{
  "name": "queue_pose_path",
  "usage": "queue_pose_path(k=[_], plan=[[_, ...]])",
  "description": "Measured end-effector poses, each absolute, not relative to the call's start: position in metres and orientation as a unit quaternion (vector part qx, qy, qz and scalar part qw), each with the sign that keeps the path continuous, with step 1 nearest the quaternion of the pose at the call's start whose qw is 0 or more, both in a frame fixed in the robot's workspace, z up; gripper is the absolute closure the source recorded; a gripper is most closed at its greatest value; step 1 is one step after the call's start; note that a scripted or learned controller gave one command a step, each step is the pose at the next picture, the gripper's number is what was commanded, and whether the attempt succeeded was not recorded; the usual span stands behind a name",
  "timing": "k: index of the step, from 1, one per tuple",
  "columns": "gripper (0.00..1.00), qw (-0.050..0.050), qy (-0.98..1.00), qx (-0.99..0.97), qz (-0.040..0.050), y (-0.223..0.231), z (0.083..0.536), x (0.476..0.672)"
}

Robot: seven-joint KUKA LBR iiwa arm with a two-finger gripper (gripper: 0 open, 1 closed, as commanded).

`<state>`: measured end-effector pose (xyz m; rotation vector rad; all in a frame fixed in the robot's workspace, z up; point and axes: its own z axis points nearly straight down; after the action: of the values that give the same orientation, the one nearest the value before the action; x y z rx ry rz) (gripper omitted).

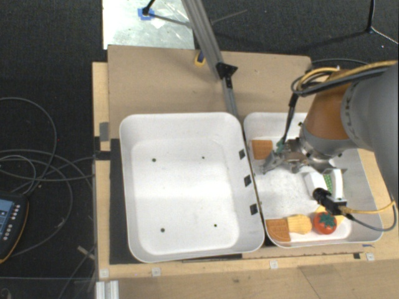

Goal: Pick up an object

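arm (349,114) is reaching into right bin (277,185) | gripper (272,161) is hovering low, jaws spreading, pinching nothing | tan block (262,148) is lying just beside it | step: approaching; next: closing squarely on block

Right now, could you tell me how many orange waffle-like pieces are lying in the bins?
2. One orange piece lies near the right bin's far left corner, by the gripper; the other piece lies at its near edge, beside a yellow item. The arm may hide more.
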<state>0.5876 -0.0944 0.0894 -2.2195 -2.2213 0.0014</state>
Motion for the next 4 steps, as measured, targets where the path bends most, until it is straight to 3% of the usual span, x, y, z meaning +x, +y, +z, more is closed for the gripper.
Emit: queue_pose_path(k=[1,4], plan=[[1.0,-0.001,-0.707,-0.707,-0.0013,-0.095,0.102,0.589],[1.0,-0.003,-0.709,-0.705,-0.0023,-0.092,0.269,0.574]])
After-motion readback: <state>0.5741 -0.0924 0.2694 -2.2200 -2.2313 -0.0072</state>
